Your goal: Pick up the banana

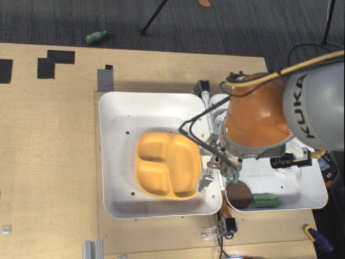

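The arm's orange wrist band (256, 115) hangs over the divide between the two bins and covers much of the right bin (307, 198). Below the band, the gripper (213, 169) reaches down at the right rim of the left bin (116, 144), close to the edge of a yellow divided plate (164, 163). The arm's bulk hides whatever lies under the wrist in the right bin.
A brown round object (239, 193) and a green object (266, 200) lie at the front of the right bin. The yellow plate takes up the middle of the left bin. Black cables (197, 120) loop off the wrist. A clamp (223, 228) sits at the bench front.
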{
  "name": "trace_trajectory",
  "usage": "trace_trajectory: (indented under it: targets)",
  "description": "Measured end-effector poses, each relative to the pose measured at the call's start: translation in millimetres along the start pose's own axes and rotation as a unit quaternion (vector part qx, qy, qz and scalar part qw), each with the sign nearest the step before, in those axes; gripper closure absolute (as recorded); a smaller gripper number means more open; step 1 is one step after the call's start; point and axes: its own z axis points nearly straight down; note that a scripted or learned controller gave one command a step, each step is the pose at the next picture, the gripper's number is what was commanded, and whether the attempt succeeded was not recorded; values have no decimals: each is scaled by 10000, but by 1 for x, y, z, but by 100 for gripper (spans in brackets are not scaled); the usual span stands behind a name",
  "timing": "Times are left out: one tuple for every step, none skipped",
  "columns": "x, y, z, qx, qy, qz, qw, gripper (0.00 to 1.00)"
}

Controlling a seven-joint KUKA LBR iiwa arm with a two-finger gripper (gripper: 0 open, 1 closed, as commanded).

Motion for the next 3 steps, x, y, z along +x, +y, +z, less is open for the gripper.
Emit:
trace_trajectory:
  targets:
    - [5,20,0,-6,-10,-2097,9778,0]
    - [5,52,82,-32,-77,-1601,9871,0]
    - [-12,108,26,-13,-15,-1507,9886,0]
